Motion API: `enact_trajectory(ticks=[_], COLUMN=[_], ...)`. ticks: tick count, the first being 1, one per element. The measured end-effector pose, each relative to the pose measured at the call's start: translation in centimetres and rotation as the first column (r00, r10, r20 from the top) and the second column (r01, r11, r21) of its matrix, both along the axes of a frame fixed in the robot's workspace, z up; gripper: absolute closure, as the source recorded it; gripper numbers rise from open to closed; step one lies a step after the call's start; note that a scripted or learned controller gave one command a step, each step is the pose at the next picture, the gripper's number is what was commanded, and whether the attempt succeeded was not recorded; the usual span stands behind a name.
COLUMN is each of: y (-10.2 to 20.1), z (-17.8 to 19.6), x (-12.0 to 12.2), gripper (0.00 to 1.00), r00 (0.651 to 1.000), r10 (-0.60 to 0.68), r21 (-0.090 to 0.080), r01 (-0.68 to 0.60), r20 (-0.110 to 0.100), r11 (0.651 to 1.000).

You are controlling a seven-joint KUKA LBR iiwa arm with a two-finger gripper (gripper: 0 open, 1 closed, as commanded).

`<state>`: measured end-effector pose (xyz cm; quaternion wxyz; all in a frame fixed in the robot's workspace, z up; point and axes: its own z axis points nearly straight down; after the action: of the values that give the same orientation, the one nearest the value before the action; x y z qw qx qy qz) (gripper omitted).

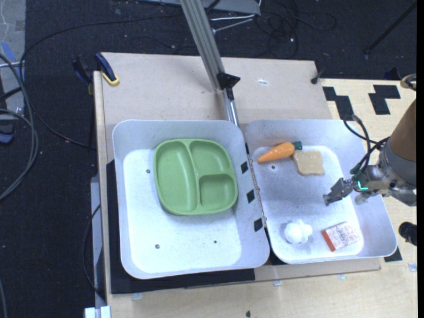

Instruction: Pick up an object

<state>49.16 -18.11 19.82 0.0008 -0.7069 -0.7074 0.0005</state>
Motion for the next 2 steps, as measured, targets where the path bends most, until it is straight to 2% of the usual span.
enact_trajectory(ticks=[1,2], y=[0.0,0.4], z=[0.0,-4.9], x=[0.0,-0.9], gripper=[0.00,0.00], r00=[1.000,1.000], r10=[0.000,-0.002], r21=[0.000,0.001], r01=[0.000,0.002], r20=[0.001,-0.003], r11=[1.000,1.000])
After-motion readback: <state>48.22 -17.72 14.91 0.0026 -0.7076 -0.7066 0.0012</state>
